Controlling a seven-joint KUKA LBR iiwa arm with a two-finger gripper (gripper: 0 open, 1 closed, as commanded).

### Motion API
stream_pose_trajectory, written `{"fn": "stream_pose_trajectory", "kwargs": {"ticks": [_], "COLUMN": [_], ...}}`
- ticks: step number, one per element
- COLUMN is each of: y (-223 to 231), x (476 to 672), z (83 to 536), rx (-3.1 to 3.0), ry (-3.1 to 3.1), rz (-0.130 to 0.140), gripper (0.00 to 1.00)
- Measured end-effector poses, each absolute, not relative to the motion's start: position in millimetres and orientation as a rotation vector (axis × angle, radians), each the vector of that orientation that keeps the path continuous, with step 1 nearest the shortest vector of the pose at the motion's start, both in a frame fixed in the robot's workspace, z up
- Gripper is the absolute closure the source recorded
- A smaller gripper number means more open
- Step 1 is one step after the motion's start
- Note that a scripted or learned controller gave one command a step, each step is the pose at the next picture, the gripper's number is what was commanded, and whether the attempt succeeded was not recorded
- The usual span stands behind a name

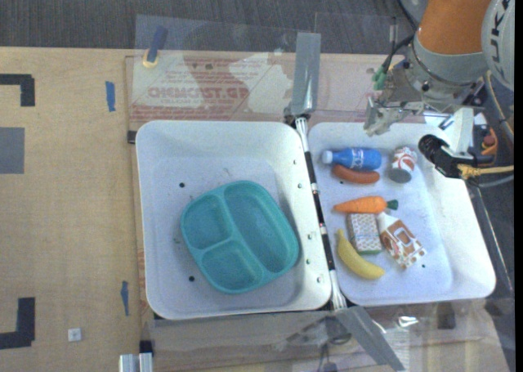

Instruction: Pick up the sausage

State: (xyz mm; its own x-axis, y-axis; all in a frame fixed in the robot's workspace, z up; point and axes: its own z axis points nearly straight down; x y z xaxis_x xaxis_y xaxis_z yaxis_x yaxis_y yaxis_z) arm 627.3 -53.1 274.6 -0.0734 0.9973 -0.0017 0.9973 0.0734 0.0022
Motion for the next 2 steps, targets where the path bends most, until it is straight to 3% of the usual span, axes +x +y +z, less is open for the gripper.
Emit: {"fn": "stream_pose_trajectory", "kwargs": {"ticks": [1,2], "y": [-23.5,-95.6], "x": [661.5,655.0], "z": [185.1,280.2], "rx": [1.92,1.677], "ry": [2.487,2.649], "rz": [-0.001,0.003], "gripper": [1.0,1.0]}}
